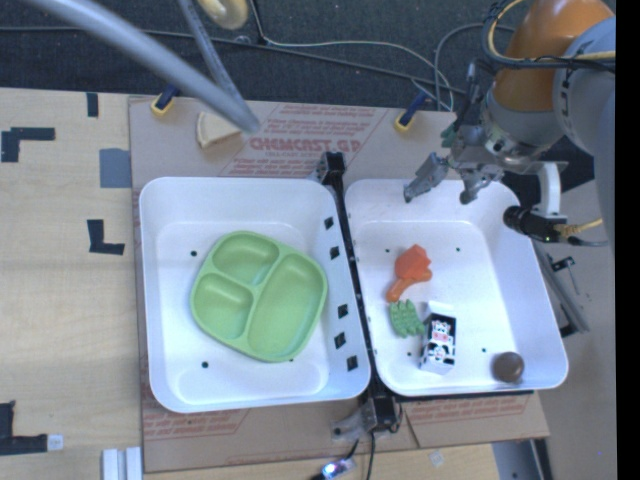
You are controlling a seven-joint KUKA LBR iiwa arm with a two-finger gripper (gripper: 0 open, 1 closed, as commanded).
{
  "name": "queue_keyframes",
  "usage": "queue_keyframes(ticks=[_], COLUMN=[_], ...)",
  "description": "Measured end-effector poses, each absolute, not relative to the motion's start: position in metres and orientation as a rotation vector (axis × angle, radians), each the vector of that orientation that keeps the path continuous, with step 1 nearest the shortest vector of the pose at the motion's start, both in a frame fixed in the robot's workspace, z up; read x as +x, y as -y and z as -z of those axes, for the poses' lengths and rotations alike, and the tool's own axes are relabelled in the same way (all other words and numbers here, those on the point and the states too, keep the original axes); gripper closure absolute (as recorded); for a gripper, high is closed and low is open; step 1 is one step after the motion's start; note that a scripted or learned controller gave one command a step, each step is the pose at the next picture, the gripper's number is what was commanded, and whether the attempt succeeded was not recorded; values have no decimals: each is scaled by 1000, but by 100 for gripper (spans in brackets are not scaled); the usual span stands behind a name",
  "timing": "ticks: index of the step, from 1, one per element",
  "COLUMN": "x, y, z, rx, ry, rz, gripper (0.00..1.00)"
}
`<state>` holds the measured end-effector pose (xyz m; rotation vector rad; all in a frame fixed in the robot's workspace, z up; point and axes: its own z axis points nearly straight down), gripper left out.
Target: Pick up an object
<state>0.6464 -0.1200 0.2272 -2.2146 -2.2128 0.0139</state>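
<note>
In the right bin (520,268) lie an orange carrot-shaped toy (408,270), a small green leafy toy (405,318), a black-and-white cow-patterned box (439,340) and a brown ball (508,367) near the front right corner. My gripper (444,186) hangs open over the bin's far edge, above and behind the orange toy, with nothing between its fingers. The fingers (420,184) are spread apart and point toward the left.
The left bin (160,268) holds a green divided plate (260,294). A black divider (340,258) runs between the bins. A grey pole (130,38) crosses the upper left. Cables run behind the bins and the arm (545,58) fills the upper right.
</note>
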Motion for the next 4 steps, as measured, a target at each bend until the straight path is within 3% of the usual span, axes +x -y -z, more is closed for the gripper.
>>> queue_keyframes(ticks=[1,2,4], x=[649,657,649], y=[120,123,130], z=[-234,-177,-83], rx=[-2219,-2217,-2219], ry=[2223,2220,2225], rz=[-2,-8,-3], gripper=[0,0,0])
